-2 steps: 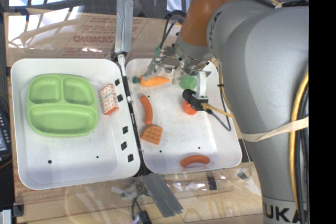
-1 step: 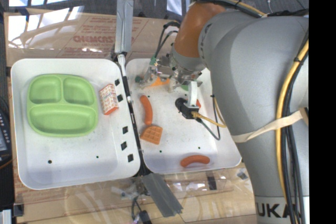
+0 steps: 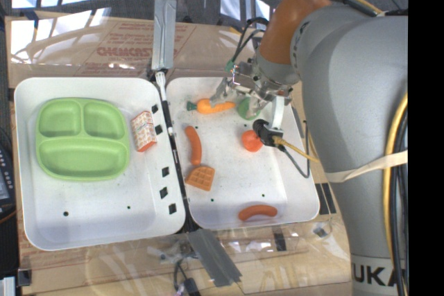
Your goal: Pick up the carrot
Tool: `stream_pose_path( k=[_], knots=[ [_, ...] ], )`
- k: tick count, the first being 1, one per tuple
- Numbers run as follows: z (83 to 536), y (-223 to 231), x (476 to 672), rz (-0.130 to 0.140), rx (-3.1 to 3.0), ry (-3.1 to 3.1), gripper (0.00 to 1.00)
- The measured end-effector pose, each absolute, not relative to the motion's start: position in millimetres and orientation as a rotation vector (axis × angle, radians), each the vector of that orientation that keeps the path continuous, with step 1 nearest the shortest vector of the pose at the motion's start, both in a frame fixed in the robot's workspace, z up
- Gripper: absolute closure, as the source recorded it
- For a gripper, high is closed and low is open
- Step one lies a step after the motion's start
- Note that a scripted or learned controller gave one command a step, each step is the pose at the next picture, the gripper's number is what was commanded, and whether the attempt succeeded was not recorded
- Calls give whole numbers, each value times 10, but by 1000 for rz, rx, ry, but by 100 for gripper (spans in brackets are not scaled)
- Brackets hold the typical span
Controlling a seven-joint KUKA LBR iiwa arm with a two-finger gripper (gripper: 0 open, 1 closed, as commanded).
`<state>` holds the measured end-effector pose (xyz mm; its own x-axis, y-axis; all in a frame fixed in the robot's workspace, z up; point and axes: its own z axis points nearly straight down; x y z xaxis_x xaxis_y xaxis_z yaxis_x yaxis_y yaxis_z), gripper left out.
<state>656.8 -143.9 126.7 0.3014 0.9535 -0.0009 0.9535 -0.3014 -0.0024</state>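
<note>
Gripper [image 3: 239, 95] hanging low over the far end of the right bin [image 3: 295, 201], fingers hidden in wrist hardware and cabling, so open or closed impossible to tell. Carrot [image 3: 213, 107] lying flat on the bin floor just left of the gripper, green top pointing left, orange tip pointing toward the gripper; contact between the two not readable. Something green [image 3: 244, 107] showing right under the gripper, too hidden to identify. Orange round piece [image 3: 251, 141] sitting nearer, just beside a black cable end. Sausage [image 3: 194, 144] lying lengthwise toward the bin's left side, waffle piece [image 3: 200, 178] touching or almost touching its near end. Second sausage [image 3: 257, 212] curving along the near wall. Left bin [image 3: 97, 215] holding a green divided plate [image 3: 82, 138] and a small red-and-white carton [image 3: 143, 130] beside it.
</note>
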Motion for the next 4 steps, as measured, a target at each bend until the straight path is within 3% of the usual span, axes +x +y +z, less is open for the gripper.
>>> stream_pose_path(
  k=[1, 2, 3, 4],
  knots=[
    [1004, -1150, 6596, -4, -2692, -1629, 0],
    [1101, -1116, 6616, -11, -2682, -1639, 100],
    [1096, -1118, 6614, -9, -2682, -1639, 0],
    [971, -1161, 6537, -12, -2522, -1879, 0]
  ],
)
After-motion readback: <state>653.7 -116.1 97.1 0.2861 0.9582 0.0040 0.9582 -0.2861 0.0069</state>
